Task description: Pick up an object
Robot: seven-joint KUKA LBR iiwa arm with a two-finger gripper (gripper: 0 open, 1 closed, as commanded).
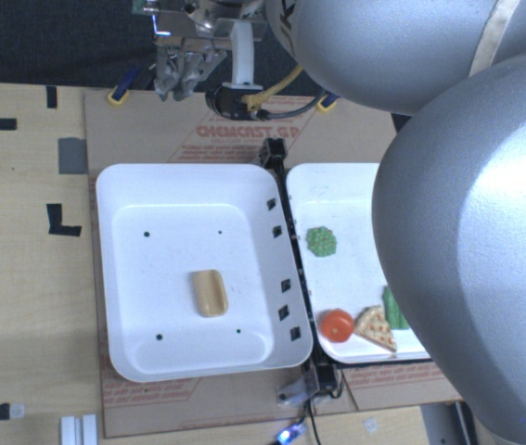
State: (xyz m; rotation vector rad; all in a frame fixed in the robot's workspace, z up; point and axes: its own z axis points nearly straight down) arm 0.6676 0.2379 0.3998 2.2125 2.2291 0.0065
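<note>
A tan bread roll [210,293] lies alone in the left white bin [107,248], a little below its middle. The right white bin [337,188] holds a green broccoli floret [321,241], a red tomato [337,325], a pizza slice [375,328] and a green piece [393,310] partly hidden under the arm. My gripper [182,74] hangs high at the top of the view, beyond the far edge of the left bin, well apart from every object. Nothing is seen held in it.
The big grey arm [457,202] covers most of the right bin's right half. A black divider [286,267] with clips joins the two bins. Both bins rest on a cardboard sheet [235,137], and black tape marks [58,219] lie on the wooden bench at left.
</note>
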